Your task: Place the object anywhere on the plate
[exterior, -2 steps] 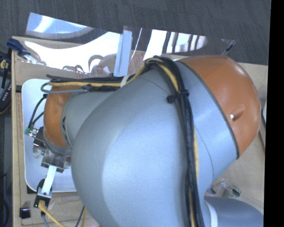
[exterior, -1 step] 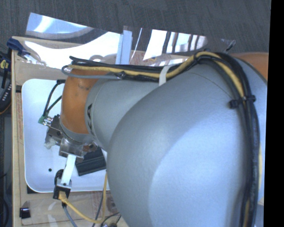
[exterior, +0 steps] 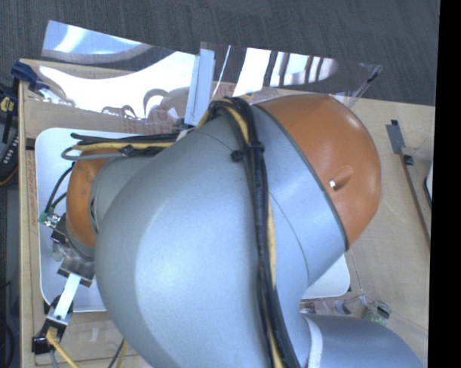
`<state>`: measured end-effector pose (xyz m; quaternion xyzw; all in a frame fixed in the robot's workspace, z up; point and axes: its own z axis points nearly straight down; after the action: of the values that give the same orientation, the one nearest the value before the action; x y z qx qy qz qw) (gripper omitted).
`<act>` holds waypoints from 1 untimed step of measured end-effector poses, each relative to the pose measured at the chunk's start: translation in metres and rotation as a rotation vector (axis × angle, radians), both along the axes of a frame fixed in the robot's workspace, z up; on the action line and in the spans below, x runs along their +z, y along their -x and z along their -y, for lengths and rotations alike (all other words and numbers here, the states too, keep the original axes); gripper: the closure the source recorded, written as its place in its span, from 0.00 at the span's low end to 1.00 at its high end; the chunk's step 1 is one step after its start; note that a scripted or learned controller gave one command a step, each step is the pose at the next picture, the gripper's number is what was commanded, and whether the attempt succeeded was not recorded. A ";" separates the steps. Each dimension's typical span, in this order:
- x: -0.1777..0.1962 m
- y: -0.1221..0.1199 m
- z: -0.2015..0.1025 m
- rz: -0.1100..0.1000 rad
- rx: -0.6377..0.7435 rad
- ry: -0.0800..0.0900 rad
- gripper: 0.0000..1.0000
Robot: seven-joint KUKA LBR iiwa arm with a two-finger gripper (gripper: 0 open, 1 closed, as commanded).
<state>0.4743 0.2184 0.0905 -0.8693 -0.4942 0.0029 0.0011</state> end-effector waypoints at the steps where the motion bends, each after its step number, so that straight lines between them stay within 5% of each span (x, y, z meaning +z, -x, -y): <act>1: 0.002 -0.085 0.022 0.001 -0.265 -0.001 0.00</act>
<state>0.5598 0.1963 0.0924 -0.9270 -0.3751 0.0023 0.0016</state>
